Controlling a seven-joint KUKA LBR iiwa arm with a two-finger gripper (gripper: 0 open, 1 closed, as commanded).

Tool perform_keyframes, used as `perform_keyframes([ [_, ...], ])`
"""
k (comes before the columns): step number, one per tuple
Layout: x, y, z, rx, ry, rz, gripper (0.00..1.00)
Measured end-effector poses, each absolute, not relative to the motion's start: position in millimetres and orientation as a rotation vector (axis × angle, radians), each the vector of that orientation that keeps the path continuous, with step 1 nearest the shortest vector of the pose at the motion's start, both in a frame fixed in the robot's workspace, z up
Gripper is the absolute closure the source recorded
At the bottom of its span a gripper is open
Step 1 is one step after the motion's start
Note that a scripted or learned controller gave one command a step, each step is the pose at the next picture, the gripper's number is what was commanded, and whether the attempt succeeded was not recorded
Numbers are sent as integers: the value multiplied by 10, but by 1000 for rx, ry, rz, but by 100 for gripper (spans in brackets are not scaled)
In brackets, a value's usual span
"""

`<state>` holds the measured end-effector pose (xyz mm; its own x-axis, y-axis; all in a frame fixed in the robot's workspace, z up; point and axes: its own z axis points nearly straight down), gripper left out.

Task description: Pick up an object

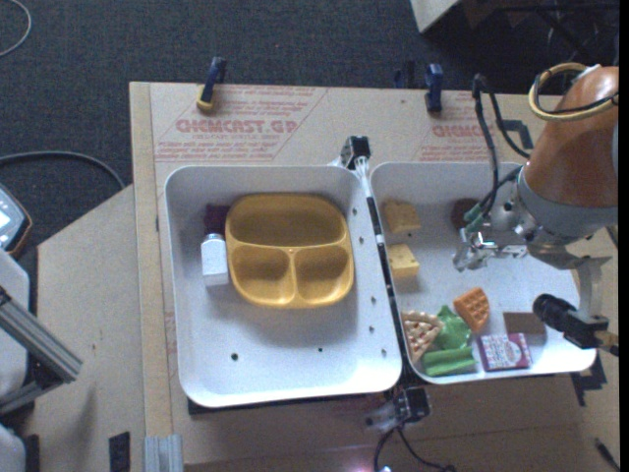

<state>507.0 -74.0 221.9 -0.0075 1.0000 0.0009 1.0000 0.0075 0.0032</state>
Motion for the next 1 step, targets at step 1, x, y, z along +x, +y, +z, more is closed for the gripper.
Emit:
perform_keyframes([
  [1,5269,-217,2135,2213,2228,5,100],
])
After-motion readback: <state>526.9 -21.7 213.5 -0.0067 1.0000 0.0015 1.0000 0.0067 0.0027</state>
